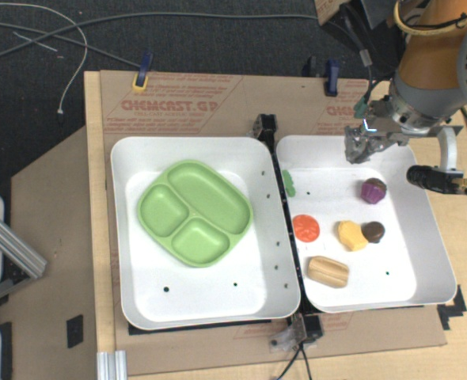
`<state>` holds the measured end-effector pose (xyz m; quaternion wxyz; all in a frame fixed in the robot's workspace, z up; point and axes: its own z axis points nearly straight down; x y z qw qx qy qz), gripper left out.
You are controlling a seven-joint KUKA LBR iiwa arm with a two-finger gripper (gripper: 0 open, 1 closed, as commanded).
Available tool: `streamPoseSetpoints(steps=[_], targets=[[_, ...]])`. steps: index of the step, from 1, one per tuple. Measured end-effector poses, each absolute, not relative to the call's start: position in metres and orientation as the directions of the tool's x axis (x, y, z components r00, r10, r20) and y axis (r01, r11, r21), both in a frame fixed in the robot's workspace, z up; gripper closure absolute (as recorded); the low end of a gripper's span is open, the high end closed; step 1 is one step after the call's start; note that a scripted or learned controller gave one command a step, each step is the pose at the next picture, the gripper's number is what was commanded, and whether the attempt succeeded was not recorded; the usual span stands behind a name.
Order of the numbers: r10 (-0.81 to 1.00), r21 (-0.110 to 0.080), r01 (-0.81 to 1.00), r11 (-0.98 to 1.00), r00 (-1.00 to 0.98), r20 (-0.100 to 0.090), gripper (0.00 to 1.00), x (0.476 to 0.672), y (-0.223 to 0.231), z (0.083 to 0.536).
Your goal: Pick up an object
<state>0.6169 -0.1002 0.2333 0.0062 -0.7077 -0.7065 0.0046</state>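
The right bin (423, 283) holds several small objects: a purple ball-like piece (373, 190), an orange-red round piece (305, 228), a yellow piece (350, 234) touching a dark brown ball (373, 231), and a tan bread-like roll (328, 271). A thin green piece (287, 183) lies along the bin's left wall. My gripper (363, 146) hangs over the bin's far edge, above and a little left of the purple piece. Nothing shows between its fingers.
The left bin (138, 291) carries a green three-compartment plate (195, 212). Blue clamps (144, 71) (331, 77) hold the cardboard base at the far edge. A black cylinder (435, 179) juts over the right bin's right rim. Cables lie on the floor beyond.
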Motion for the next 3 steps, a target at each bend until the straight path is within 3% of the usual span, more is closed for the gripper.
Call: streamPoseSetpoints(steps=[1, 2, 3], targets=[[1.000, -0.001, 1.000, 0.000, 0.000, 0.001, 0.00, 0.619, -0.100, 0.241], [1.000, -0.007, 1.000, 0.000, 0.000, 0.002, 0.00, 0.613, -0.094, 0.182], [1.000, -0.007, 1.000, 0.000, 0.000, 0.001, 0.00, 0.621, -0.097, 0.127]])
